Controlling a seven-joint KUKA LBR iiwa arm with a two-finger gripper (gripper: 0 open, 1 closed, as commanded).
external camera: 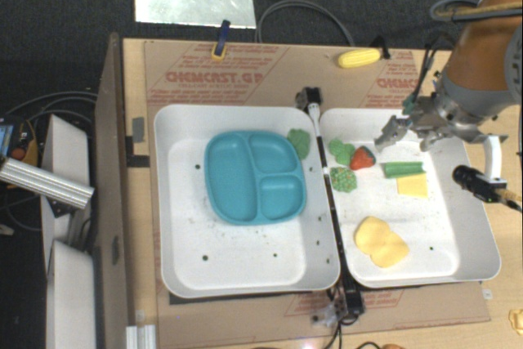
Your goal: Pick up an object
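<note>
Toy food pieces lie in the right bin [470,245], and nearest the jaws [409,129], which hang spread open and hold nothing above that bin's far side, is a red strawberry-like piece [363,158] just below and to their left; it looks light and rigid, small and rounded, so it may squirt out unless pinched across its middle. Just beside it lie a green bar [403,169] touching a flat yellow block [413,187], both probably light with straight sides that offer a surer hold, then green leafy pieces [342,178] by the divider. Farther out sit a larger rounded yellow lump [380,241], likely too wide to span, and a blue divided plate [254,177] in the left bin [184,253].
</note>
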